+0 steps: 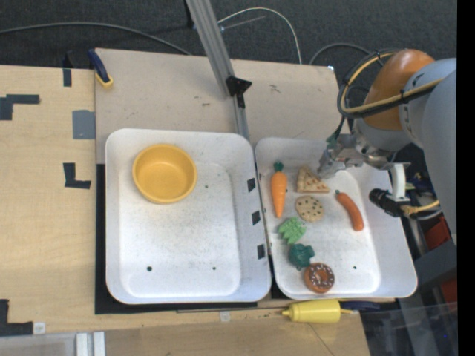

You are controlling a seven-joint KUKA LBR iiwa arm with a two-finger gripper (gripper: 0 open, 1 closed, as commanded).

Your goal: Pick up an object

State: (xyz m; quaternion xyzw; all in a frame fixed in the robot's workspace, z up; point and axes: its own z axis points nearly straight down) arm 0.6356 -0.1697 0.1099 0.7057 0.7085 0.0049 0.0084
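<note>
My gripper hangs over the far part of the right bin, just above and right of a tan pizza-slice toy. Nothing shows between its fingers. In the same bin lie an orange carrot, a chocolate-chip cookie, a red-orange sausage, a light green leafy piece, a dark green broccoli and a chocolate donut. A yellow bowl sits in the far left corner of the left bin.
A slanted metal pole rises behind the bins. A yellow mustard bottle lies on the bench just in front of the right bin. Cables loop behind the bench near the arm.
</note>
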